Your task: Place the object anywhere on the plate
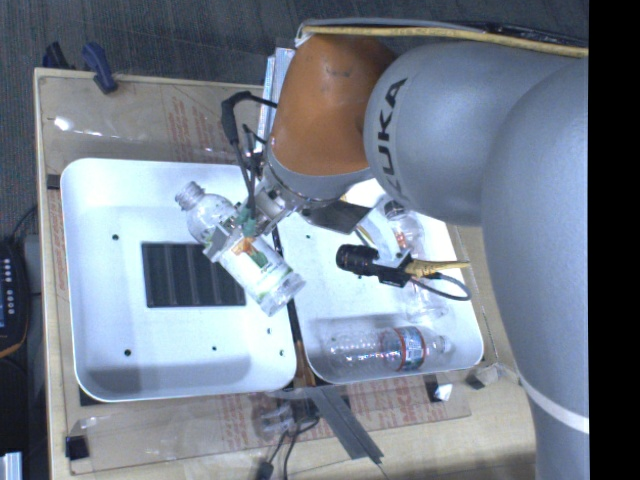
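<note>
Hand (243, 230) gripping clear bottle (240, 249), fingers partly hidden by arm (420, 118)

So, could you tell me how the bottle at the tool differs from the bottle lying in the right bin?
The bottle at the tool sits between the tool's fingers, over the left bin's right side; the bottle in the right bin lies loose near the front wall. The first runs diagonally and has a green-and-white label; the second lies level, with a red-and-blue label. Both are clear plastic.
</note>
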You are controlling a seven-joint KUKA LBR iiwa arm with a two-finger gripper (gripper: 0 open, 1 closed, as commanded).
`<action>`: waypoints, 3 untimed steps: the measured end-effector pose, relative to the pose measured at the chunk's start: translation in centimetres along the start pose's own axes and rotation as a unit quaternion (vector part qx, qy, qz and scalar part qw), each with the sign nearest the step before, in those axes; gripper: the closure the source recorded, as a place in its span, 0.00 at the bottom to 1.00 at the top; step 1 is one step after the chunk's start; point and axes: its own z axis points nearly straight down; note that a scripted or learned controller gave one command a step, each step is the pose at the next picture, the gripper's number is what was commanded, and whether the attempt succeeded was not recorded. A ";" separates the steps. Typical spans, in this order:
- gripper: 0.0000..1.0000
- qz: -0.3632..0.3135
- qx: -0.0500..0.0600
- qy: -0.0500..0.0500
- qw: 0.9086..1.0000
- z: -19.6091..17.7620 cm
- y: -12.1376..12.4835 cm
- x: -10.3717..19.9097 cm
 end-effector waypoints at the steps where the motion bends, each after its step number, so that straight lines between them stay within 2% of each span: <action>1: 1.00 -0.019 -0.001 -0.001 1.000 -2.1 0.1 -4.7; 2: 0.00 -0.019 -0.001 -0.001 1.000 -2.2 0.1 -4.7; 3: 0.00 -0.158 0.001 0.001 0.987 5.1 1.0 -2.5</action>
